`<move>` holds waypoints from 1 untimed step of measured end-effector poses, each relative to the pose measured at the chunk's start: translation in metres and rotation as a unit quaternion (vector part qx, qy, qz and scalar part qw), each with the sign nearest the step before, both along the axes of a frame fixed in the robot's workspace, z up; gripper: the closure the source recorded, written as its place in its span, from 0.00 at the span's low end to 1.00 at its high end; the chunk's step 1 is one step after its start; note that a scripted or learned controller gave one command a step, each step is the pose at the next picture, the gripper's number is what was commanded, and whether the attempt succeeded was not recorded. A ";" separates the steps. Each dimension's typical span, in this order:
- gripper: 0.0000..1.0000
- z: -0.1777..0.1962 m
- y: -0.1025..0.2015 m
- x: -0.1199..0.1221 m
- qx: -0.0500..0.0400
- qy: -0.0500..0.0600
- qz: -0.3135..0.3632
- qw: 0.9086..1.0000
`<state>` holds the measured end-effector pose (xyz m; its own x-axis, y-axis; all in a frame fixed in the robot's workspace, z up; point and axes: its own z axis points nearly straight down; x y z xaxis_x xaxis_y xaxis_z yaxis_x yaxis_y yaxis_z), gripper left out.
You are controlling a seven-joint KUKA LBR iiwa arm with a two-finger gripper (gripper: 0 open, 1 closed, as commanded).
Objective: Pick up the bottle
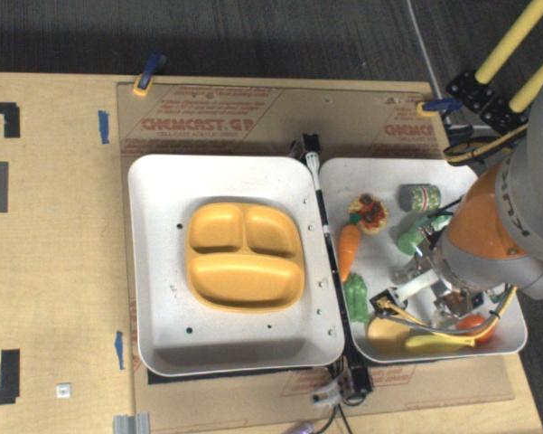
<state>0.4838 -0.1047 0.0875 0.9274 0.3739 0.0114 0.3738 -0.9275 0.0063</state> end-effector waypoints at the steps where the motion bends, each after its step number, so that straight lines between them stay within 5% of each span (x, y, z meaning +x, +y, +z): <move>1: 0.00 0.000 0.000 0.000 0.000 0.000 0.000 1.000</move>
